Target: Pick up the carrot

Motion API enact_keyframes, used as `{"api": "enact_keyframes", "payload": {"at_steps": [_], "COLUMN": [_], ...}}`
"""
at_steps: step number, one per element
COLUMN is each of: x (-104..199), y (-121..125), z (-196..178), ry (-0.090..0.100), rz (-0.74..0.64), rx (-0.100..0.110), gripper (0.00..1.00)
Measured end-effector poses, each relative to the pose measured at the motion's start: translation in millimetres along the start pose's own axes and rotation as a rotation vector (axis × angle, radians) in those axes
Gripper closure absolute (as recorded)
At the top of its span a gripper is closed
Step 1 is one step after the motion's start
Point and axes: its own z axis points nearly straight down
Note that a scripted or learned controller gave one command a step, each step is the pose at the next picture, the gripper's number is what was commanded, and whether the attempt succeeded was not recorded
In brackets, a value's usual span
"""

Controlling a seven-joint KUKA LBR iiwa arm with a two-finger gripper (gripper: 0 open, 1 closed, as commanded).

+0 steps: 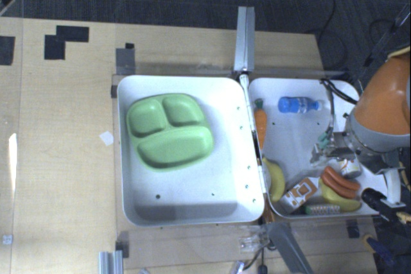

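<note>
The carrot (260,128) is orange with a green top and lies along the left wall of the right bin (292,138), pointing toward the near side. My gripper (330,148) hangs over the right part of that bin, well to the right of the carrot and apart from it. It sits just above a hot dog (340,181). The arm's orange band (387,97) rises behind it at the right edge.
A blue bottle (298,104) lies at the back of the right bin. A banana (276,179), a snack box (300,194) and a yellow item (338,201) crowd its near side. The left bin (186,205) holds a green divided plate (169,130).
</note>
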Motion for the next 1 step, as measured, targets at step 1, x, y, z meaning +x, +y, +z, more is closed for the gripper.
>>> {"api": "enact_keyframes", "payload": {"at_steps": [1], "x": [35.5], "y": [3.0], "z": [-12.8], "ry": [-0.001], "rz": [0.109], "rx": [-0.002], "gripper": [1.00]}}
